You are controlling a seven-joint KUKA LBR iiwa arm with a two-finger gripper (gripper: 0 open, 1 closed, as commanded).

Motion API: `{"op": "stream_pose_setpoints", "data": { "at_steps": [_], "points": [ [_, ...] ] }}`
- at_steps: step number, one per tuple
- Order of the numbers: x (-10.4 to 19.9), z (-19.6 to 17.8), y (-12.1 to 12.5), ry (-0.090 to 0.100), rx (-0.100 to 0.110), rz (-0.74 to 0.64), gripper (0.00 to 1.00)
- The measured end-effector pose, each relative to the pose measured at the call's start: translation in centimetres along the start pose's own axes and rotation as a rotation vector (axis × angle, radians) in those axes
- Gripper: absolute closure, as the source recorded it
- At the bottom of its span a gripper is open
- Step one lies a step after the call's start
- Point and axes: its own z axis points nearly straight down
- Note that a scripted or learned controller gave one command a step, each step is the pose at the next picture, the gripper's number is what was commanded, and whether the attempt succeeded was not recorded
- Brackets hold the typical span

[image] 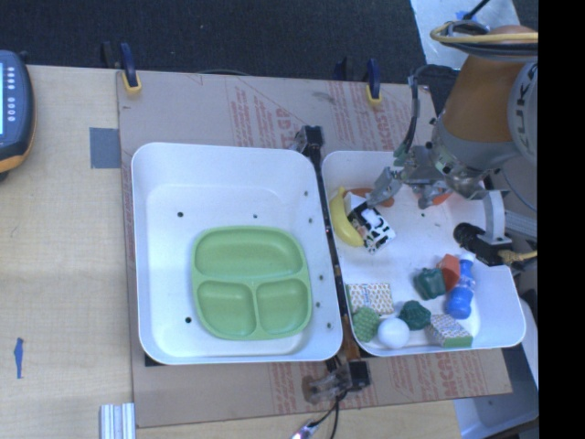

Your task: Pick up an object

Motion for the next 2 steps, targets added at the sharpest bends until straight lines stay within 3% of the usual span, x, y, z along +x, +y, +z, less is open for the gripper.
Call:
{"op": "stream_pose_setpoints", "data": {
  "at_steps": [1,2],
  "points": [
    [-0.7,7.6,4.9,0.001,-0.003,0.0,0.0],
    [-9.9,8.7,3.1,-0.008,-0.028,0.006,0.0]
  ]
}}
